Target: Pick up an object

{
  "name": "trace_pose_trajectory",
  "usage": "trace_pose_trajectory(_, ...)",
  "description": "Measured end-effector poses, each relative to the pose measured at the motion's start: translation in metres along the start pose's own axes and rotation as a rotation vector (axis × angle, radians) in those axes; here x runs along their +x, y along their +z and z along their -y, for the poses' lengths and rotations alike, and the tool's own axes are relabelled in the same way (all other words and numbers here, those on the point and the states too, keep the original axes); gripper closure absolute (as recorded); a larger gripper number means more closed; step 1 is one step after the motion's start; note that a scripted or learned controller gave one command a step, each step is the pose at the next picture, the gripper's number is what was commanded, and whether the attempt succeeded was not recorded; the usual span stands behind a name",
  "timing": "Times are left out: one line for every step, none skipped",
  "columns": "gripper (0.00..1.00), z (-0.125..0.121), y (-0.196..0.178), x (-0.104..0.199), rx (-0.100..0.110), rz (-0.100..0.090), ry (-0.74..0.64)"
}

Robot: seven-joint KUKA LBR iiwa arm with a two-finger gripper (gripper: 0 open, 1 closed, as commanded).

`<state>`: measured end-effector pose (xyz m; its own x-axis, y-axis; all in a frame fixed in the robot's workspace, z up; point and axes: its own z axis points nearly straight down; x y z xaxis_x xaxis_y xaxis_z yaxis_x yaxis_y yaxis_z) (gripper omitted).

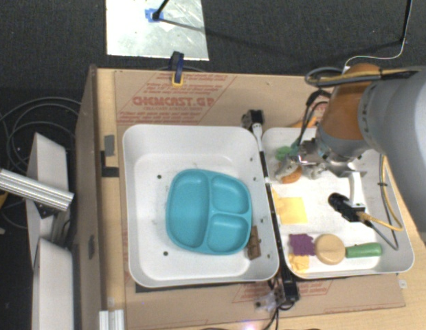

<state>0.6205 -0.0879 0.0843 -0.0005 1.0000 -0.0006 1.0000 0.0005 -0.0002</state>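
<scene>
My gripper hangs low over the far left corner of the right bin, under the grey arm and its orange band. Just left of it lie a small green piece and an orange piece, both partly hidden by the gripper. I cannot make out whether either one is held. Nearer the front of this bin lie a flat yellow square, a purple lump, a tan round disc and a green cylinder.
The left bin holds a blue divided plate, with a small brown thing by its right wall. The wall between the bins runs just left of the gripper. Bare floor shows mid right bin.
</scene>
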Motion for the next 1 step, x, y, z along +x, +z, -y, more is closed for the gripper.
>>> trace_pose_trajectory(0.0, -0.0386, -0.0013, -0.0013, -0.007, 0.0, -0.005)
